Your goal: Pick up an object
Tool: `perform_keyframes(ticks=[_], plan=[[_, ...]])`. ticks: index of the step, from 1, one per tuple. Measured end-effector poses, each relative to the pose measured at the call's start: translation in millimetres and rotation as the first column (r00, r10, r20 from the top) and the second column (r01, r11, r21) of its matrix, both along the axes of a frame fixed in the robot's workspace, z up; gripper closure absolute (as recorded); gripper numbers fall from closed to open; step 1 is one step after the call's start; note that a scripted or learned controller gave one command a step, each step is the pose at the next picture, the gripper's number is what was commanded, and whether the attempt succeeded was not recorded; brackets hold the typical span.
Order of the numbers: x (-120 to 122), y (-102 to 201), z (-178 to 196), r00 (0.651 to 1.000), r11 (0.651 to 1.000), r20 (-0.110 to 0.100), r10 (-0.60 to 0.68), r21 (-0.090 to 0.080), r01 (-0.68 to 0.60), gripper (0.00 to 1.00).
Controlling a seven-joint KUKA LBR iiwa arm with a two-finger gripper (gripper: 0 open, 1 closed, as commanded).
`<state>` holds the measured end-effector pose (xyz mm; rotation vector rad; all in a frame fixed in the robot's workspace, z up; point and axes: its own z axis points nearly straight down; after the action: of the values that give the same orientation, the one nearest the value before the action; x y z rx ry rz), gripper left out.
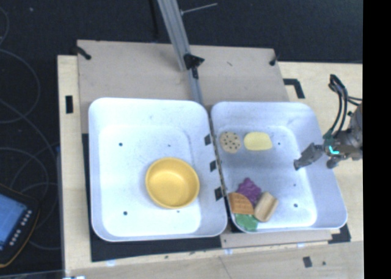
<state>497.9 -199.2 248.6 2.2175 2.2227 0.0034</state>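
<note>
The right bin (287, 113) holds several small items. A round speckled cookie (230, 142) and a yellow oval piece (258, 141) lie near its far left. At the near left are a purple bunch (248, 187), an orange-brown wedge (240, 202), a tan roll (266, 206) and a green piece (245, 223). My gripper (314, 163) hangs over the right side of this bin, well to the right of the items, open with nothing between its fingers. A yellow bowl (172, 182) sits in the left bin (122, 119).
A metal pole (174, 24) slants down from the top to the divide between the bins. Cables (339, 97) hang by the arm at the right. A screen device (12, 223) lies off the bench at the lower left.
</note>
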Motion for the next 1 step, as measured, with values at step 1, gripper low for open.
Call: perform_keyframes(ticks=[1], plan=[[-3.6, -5.6, -61.7, 1.0, 1.0, -0.007, -0.003, -0.001, 0.003, 0.0]])
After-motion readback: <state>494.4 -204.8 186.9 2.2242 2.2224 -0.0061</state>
